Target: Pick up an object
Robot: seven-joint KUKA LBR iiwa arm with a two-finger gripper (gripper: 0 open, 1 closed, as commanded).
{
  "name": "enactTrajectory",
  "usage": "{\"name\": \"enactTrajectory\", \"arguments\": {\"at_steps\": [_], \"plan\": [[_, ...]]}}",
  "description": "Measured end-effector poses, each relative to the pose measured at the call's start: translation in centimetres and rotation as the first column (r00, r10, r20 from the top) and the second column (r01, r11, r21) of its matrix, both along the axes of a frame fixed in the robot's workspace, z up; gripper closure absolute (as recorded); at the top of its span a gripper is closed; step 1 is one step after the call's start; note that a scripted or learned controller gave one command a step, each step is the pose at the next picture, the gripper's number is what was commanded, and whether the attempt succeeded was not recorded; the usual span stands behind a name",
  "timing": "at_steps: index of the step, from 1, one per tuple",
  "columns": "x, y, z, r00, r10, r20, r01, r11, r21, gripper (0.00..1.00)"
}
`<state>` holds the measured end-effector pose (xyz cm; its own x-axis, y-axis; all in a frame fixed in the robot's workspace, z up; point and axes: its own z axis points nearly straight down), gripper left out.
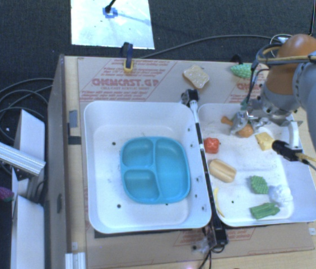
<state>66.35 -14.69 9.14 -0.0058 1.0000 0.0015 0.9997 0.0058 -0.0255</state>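
My gripper [241, 122] is low in the right bin [309, 206], near its far left part, under the grey arm with the orange band. An orange-brown piece [247, 131] lies right against the gripper's tip, partly covered by it. A small orange bit [226, 119] sits just to its left and a pale yellow block [264, 141] to its right. Nearer the front lie a red item [211, 145], a tan bun-like piece [222, 170], two green pieces [258, 184] [264, 210] and a white crumpled thing [281, 194].
The left bin [99, 150] holds a blue divided plate [155, 170]. Behind the bins on the cardboard lie a tan cracker-like piece [196, 76], a green item [240, 70] and a yellow clamp [128, 60]. A black cable end [284, 149] hangs over the right bin.
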Motion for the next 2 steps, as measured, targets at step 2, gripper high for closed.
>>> {"name": "enactTrajectory", "arguments": {"at_steps": [2], "plan": [[-3.7,16.3,11.6,1.0,-0.001,0.028,0.001,1.0,0.001,1.0]]}}
